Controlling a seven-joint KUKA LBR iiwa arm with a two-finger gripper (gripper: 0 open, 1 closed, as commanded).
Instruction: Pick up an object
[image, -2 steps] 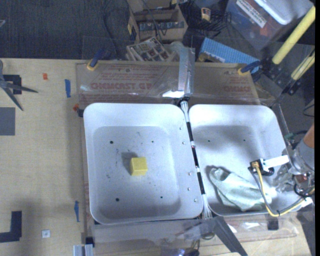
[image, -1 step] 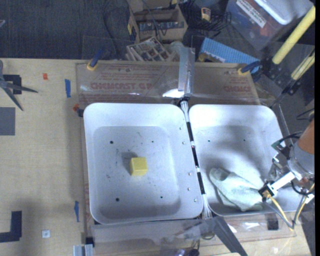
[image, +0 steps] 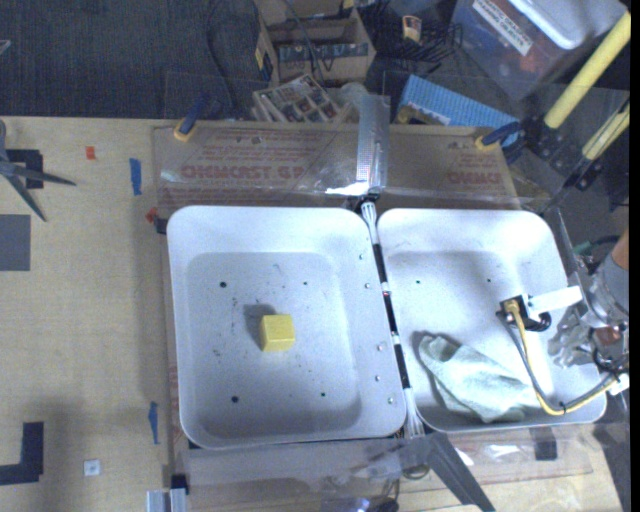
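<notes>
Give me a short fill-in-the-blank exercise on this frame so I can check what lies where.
1. The yellow block lies in the ____ bin.
2. The crumpled cloth lies in the ____ bin.
3. The gripper is over the bin that holds the ____.

Missing words: left; right; cloth

- Even, fairly bright light falls from above; the two white bins (image: 270, 240) read pale and slightly washed out.
- The yellow block (image: 278, 332) throws a short, soft shadow toward its upper left.
- Glare streaks the clear plastic sheet (image: 330, 170) behind the bins.
- The area beyond the surface (image: 80, 300) is dim.
- The whole picture is soft and grainy; the arm (image: 600, 320) at the right edge is blurred.
</notes>
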